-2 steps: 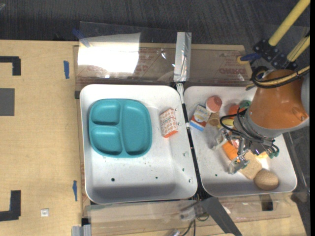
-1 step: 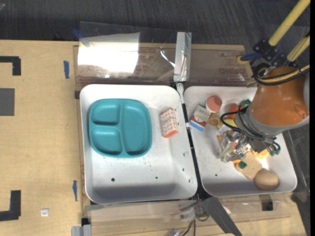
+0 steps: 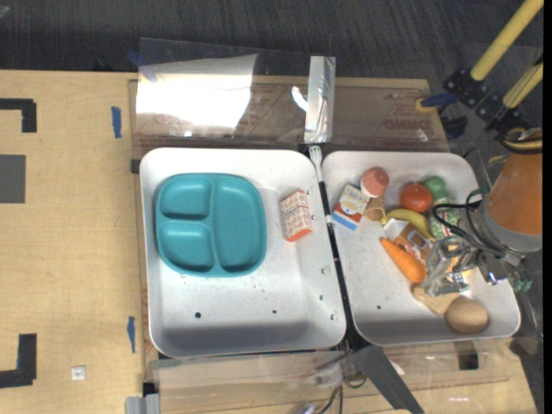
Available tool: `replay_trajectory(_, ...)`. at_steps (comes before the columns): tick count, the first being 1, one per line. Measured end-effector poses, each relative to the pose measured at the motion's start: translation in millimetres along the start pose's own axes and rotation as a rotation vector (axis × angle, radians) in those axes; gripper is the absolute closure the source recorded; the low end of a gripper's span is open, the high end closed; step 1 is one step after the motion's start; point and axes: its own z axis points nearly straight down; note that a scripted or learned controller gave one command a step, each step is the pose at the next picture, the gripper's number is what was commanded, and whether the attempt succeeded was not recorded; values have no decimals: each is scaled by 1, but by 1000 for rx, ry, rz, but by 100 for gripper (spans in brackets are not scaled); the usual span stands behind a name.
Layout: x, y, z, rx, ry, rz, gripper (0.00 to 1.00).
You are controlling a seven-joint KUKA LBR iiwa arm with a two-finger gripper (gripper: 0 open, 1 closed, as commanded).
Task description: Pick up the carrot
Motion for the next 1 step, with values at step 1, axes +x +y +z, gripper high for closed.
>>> replay_trajectory(1, 9, 0, 19, 1, -12, 291, 100)
